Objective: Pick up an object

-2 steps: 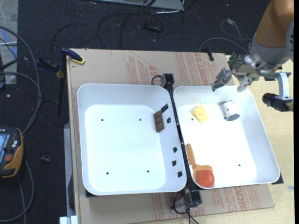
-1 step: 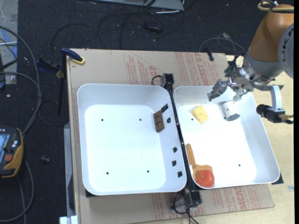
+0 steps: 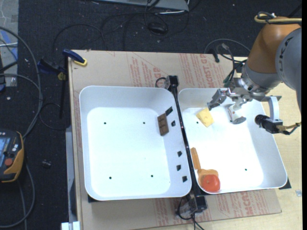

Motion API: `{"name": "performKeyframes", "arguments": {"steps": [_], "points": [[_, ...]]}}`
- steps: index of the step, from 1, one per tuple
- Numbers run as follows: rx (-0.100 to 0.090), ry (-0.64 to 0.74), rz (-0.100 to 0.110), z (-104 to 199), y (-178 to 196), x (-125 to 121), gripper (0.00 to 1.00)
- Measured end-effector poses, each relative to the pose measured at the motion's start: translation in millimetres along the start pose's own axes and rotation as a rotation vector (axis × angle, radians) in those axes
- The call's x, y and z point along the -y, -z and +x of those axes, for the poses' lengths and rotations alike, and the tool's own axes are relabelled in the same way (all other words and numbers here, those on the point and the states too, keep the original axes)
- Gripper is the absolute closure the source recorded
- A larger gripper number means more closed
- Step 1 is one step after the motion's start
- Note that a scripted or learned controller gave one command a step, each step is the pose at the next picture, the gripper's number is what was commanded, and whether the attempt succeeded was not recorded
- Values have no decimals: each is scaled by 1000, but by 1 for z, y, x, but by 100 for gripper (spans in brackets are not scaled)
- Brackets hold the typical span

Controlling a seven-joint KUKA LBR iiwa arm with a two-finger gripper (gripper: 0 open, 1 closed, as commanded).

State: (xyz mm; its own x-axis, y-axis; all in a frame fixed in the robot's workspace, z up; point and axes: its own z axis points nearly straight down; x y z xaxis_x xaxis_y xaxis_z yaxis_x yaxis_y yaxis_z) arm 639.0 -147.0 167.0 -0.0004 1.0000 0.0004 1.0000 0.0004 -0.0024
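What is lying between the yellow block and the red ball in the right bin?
In the camera view, bare white bin floor mostly separates the yellow block from the red ball; an orange stick lies just above the ball.

Both white bins (image 3: 129, 97) are seen as smooth, slightly glossy plastic. The bench top (image 3: 144, 63) looks like matt printed cardboard. The arm's orange band (image 3: 268, 40) is rendered glossy.
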Motion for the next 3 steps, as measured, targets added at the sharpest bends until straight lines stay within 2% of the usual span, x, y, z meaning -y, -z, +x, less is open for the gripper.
{"name": "performKeyframes", "arguments": {"steps": [1,2,3], "points": [[0,0,-1,2,-41,1,0],[1,0,-3,1,-30,1,100],[1,-1,-7,-8,27,2,100]]}}
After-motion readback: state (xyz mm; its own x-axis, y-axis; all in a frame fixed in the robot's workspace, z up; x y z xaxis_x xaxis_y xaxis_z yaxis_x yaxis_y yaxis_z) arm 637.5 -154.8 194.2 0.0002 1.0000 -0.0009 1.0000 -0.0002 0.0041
